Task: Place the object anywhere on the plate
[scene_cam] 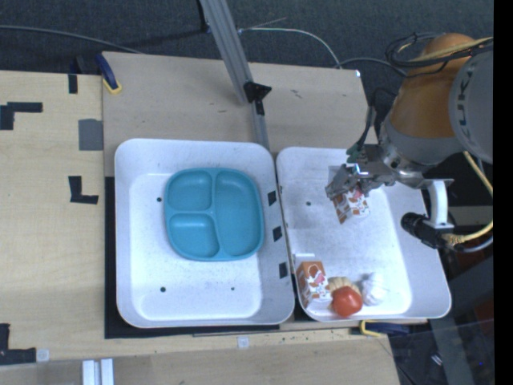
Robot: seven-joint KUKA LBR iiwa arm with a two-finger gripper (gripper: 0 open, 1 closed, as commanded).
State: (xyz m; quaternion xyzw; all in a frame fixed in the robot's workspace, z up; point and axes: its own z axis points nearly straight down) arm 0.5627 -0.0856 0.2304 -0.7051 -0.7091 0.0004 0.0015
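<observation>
Gripper (346,184) over right bin (417,295), fingers pinching a small red-and-white carton (353,205) that hangs just below them, clear of the floor. Blue divided plate (215,213) lies in left bin (140,295), directly leftward across the shared bin walls.

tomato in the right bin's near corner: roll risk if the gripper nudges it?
Probably. The tomato looks round and smooth, so a sideways push would likely roll it rather than slide it. It sits against a small carton and close to the right bin wall, which may stop it early. Its glossy skin suggests two fingers could slip off-centre.
</observation>
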